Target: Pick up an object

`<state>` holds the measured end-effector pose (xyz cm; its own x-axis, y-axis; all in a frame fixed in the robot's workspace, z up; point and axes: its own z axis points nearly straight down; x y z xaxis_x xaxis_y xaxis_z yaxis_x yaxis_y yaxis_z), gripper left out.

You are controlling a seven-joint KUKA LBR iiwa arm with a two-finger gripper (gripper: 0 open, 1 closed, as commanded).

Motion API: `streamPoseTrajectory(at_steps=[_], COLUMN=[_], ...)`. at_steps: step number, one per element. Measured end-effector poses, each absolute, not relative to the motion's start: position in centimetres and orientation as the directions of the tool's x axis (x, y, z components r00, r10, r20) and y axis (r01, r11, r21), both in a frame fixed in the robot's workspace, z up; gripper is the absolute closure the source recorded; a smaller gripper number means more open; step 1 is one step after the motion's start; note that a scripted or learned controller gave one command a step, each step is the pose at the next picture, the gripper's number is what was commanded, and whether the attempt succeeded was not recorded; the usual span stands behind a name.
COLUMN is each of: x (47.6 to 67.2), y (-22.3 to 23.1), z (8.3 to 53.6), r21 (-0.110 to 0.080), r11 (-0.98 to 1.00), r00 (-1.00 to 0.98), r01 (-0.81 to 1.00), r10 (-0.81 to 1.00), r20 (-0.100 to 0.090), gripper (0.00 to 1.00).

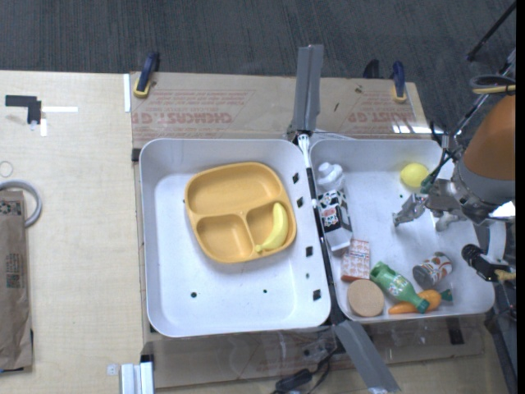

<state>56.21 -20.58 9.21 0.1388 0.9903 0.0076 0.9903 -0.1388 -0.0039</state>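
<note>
Camera view:
claw (pixel 426 213): fingers spread, nothing between, over right bin (pixel 373 158)
lemon (pixel 415 175): just beside claw
bottle (pixel 399 286), carrot (pixel 414 304): near front wall
left bin (pixel 164 245): yellow tray (pixel 230 199) with banana (pixel 275 230)

The arm (pixel 499 150) shows a broad, rounded orange band (glossy, with a soft highlight) above a grey wrist section. Below it sits a cluster of pale grey metal parts, blocky and angular, ending in the claw (pixel 426 212), whose slim grey fingers (pixel 408 213) look thin and tapered. Dark cables loop beside the wrist, and a black fitting with a white patch hangs lower.
</note>
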Motion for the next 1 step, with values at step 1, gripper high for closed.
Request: streamPoseTrajectory(at_steps=[1], x=[60.81], y=[-21.34], z=[12.56], r21=[0.003], r11=[-0.176], r00=[0.176], r01=[0.984], r10=[0.984], r20=[0.002], gripper=[0.00])
